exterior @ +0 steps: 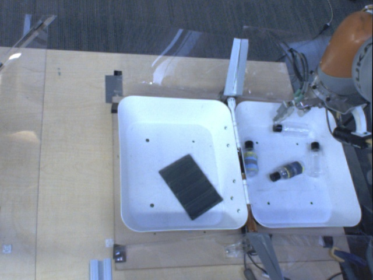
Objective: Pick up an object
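Observation:
The right bin [341, 212] holds several small bottles. A dark blue bottle [287, 171] lies on its side near the middle. A bottle with a black cap and blue label [250, 158] lies by the left wall. A clear bottle with a black cap [291, 128] lies at the back, and another clear one [315, 156] rests to the right. My gripper [289, 110] hovers at the back of this bin, just above the rear clear bottle, with nothing seen in it. A dark grey flat slab [190, 186] lies in the left bin [134, 156].
A metal post [236, 69] stands behind the ridge between the two bins. The arm's orange band [345, 39] and cables [349, 127] overhang the right bin's far right corner. A black bracket [115, 86] sits on the bench behind the left bin.

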{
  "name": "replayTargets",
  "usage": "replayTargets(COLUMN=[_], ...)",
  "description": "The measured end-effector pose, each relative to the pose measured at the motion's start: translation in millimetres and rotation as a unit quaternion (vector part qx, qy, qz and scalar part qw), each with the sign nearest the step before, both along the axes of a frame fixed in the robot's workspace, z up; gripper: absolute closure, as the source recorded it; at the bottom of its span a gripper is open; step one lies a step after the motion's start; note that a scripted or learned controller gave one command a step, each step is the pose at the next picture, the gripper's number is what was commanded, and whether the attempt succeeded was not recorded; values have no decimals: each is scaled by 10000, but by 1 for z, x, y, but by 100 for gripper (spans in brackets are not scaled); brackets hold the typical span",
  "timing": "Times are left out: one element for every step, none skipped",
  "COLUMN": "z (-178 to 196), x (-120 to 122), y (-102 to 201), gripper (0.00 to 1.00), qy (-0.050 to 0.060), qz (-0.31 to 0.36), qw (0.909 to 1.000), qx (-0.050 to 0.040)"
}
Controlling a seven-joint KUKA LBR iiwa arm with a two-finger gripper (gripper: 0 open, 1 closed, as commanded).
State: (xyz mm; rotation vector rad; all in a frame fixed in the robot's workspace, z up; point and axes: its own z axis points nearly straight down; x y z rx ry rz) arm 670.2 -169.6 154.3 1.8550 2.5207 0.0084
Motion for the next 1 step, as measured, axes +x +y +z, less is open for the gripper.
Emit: replayTargets(z=[-66], x=[-5], y=[39], gripper=[0], qy=[16], qz=[-81], qw=[10000], qx=[8])
